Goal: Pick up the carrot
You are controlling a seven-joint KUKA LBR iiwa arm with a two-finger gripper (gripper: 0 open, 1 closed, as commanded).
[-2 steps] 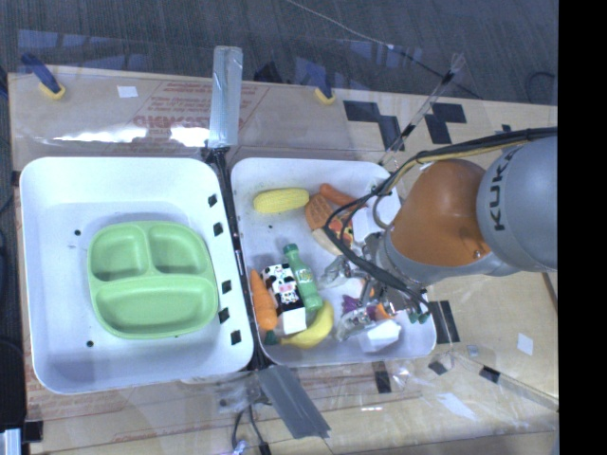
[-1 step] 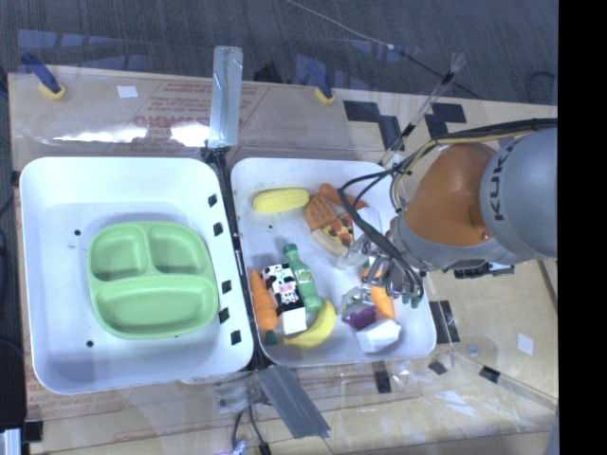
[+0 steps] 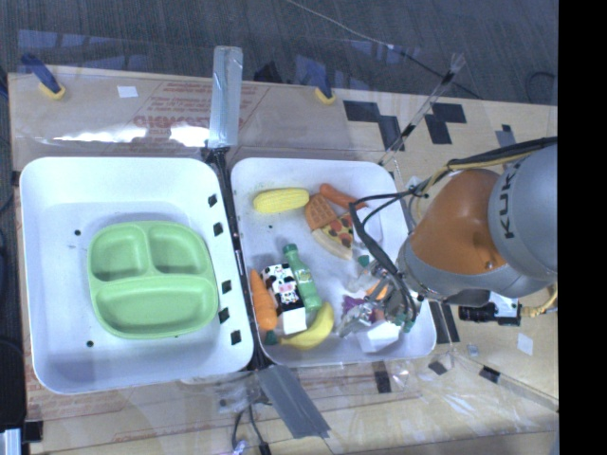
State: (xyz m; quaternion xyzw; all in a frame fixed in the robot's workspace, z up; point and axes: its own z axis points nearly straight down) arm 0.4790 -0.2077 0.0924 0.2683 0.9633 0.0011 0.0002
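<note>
**Overhead view of two bins, with the arm over the right bin**

Left: a shallow white bin [image 3: 38,254] holds a light green plastic divided plate [image 3: 150,279] with three compartments, lying near the bin's middle.

Centre: a second shallow white bin [image 3: 248,183] adjoins the first. The slim orange carrot [image 3: 263,301] lies lengthwise against this bin's left wall, in its near-left part. Just right of it is a black-and-white patterned carton [image 3: 282,287], beside a green bottle [image 3: 299,273]. A yellow banana [image 3: 315,328] curves along the near edge below them, touching the carrot's lower end. At the far side lie a yellow corn cob [image 3: 281,200] and, to its right, a pizza slice [image 3: 331,227] with a reddish-orange sausage-like piece [image 3: 338,196] beside it.

Right: the grey arm with its orange band [image 3: 460,230] reaches in, and the two-finger gripper [image 3: 379,306] sits low in the right bin's near-right corner, well apart from the carrot. Cables and small items crowd the fingers, so whether they are spread or closed cannot be told.
</note>
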